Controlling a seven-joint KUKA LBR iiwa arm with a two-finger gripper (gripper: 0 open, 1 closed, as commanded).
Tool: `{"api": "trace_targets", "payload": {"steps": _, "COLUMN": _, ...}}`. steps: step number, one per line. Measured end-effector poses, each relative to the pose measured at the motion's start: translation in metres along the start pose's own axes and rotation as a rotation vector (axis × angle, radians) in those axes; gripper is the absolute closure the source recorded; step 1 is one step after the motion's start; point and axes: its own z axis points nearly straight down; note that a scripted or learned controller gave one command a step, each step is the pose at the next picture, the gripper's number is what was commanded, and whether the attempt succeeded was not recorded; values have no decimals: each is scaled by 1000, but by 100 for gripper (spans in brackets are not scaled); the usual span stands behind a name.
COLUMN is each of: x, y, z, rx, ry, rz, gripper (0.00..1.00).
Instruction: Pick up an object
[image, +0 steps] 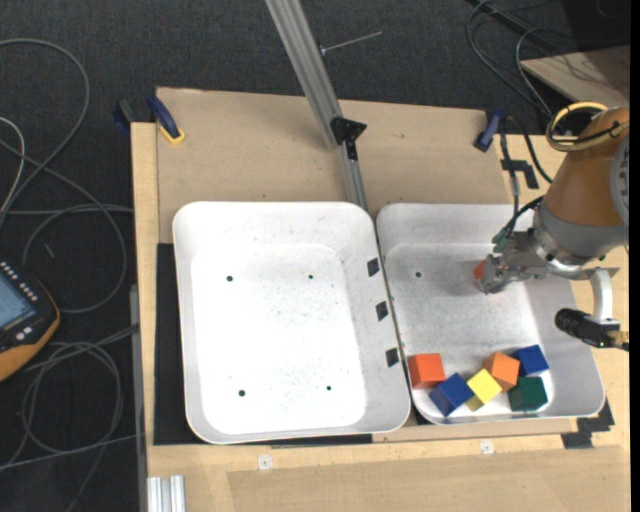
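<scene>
My gripper (492, 277) hangs low over the upper middle of the right bin (440, 250), reaching in from the right. A small red-orange piece (481, 268) shows right at the gripper's left side; whether it is gripped is unclear. Several blocks lie along the right bin's front edge: an orange block (427, 368), a blue block (450, 392), a yellow block (484, 385), a second orange block (505, 368), a second blue block (532, 359) and a green block (528, 394).
The left bin (200, 300) sits beside the right one, with small black clips (381, 310) along the shared rim. A slanted metal post (320, 90) rises behind the bins. Cables lie on the floor at left.
</scene>
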Motion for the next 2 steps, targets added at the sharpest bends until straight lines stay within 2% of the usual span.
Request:
{"api": "trace_targets", "payload": {"steps": 1, "x": -1, "y": 4, "z": -44, "rx": -4, "ry": -3, "rz": 0, "gripper": 100}}
{"api": "trace_targets", "payload": {"steps": 2, "x": 0, "y": 2, "z": -108, "rx": -7, "ry": -3, "rz": -1, "gripper": 100}}
